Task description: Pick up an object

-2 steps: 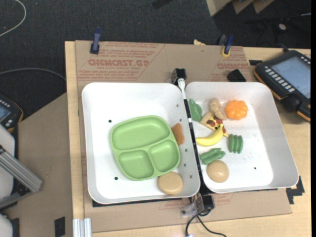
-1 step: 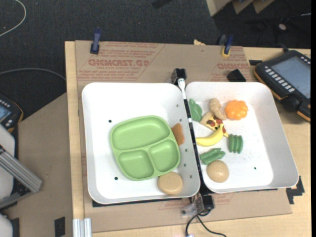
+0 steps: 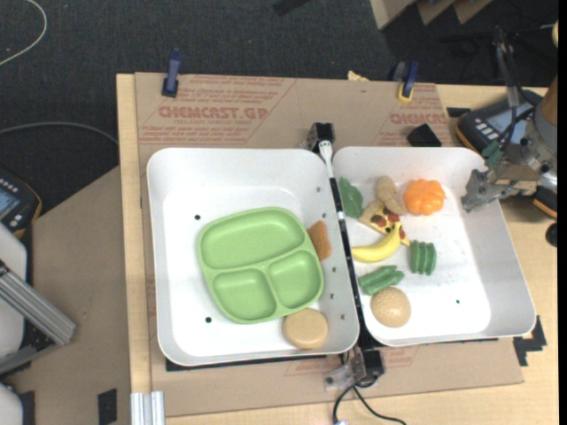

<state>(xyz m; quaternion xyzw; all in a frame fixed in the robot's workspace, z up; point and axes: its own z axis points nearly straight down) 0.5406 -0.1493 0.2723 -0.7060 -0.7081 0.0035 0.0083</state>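
The right bin (image 3: 474, 277) holds several toy foods: an orange fruit (image 3: 423, 197), a yellow banana (image 3: 376, 251), a dark green pepper (image 3: 423, 258), a green pod (image 3: 381, 279), a green leaf (image 3: 351, 198), a tan piece (image 3: 386, 191), a red-and-yellow slice (image 3: 384, 220) and a round tan bun (image 3: 391, 306). My gripper (image 3: 479, 189) hangs over the bin's upper right rim, to the right of the orange fruit and apart from it. Nothing shows in its grasp.
The left bin (image 3: 177, 202) holds a green divided plate (image 3: 259, 264), a tan bun (image 3: 306, 328) at its lower right and a brown piece (image 3: 320, 239) by the middle wall. Blue clamps (image 3: 171, 73) pin the cardboard base. Devices sit at the right bench edge.
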